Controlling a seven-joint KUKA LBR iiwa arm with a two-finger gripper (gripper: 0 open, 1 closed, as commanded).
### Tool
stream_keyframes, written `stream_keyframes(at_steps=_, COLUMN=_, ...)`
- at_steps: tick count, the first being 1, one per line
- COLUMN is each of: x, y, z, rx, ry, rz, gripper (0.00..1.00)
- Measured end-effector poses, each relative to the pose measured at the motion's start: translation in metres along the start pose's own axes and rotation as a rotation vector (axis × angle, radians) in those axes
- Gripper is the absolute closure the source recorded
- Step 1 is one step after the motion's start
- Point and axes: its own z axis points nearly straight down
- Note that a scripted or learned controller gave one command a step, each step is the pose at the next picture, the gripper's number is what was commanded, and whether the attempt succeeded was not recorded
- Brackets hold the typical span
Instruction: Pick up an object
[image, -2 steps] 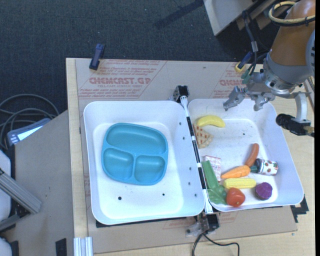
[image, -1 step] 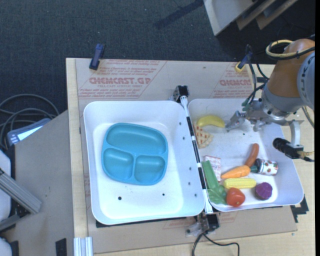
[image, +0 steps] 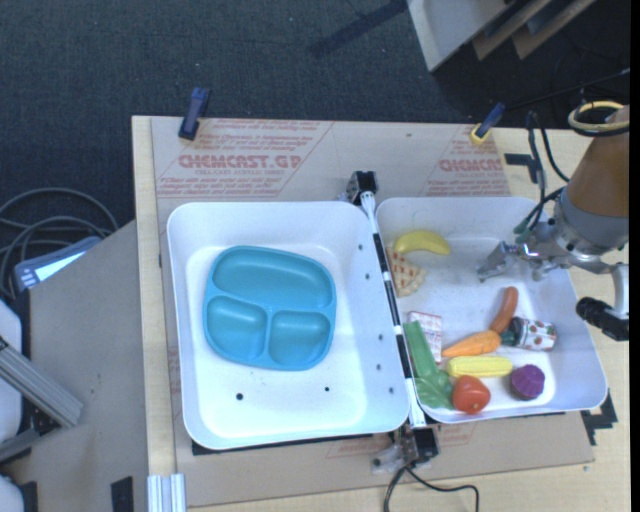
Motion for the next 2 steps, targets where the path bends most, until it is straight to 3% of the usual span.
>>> stream_keyframes(at_steps=1, x=0.004, y=-0.044, z=0.028, rx=0.0, ry=0.001, rz=0.0, gripper=0.0)
stream_keyframes(at_steps=2, x=0.004, y=-0.043, z=0.018, rx=-0.004, ry=0.0, rz=0.001, gripper=1.0)
